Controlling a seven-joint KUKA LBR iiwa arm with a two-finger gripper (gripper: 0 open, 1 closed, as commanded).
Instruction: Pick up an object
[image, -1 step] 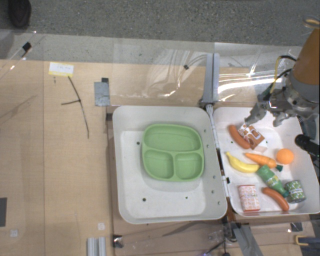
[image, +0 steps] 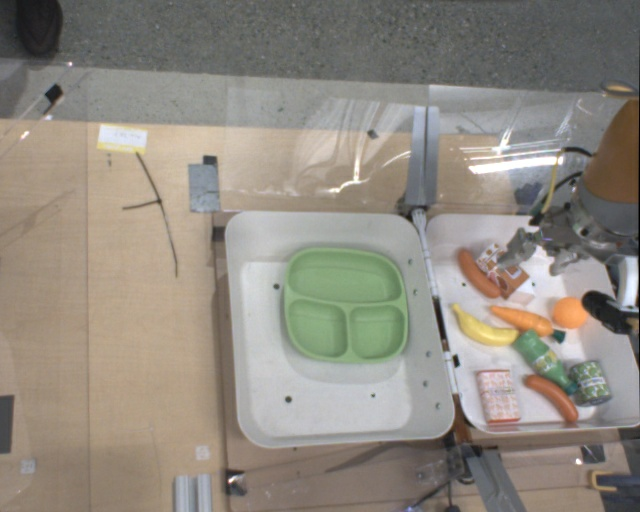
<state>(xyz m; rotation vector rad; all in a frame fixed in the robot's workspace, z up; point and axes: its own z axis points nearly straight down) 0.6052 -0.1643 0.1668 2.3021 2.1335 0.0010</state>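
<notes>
arm: grey with an orange band, enters from 3 o'clock, wrist over the upper part of the right bin (image: 600, 428).
gripper (image: 533, 250): hangs low over the bin's upper middle; whether it is released or clenched, cannot tell.
nearest object: small carton (image: 498, 268) with red and white print, just at the gripper's 8 o'clock, tilted, no grasp visible.
sausage (image: 476, 273): at the carton's 9 o'clock, touching or nearly touching it.
carrot (image: 522, 320): at 6 o'clock from the gripper, lying across, with a banana (image: 482, 329) just at its 8 o'clock.
orange (image: 570, 312): at the carrot's 3 o'clock, close by.
lower cluster: green bottle (image: 545, 359), green can (image: 590, 382), second sausage (image: 553, 397), pink box (image: 498, 396), packed near the bin's 6 o'clock edge.
crowding: carton, sausage and carrot lie close together beneath the gripper.
left bin (image: 250, 400): holds a green divided tray (image: 346, 304) at its centre.
</notes>
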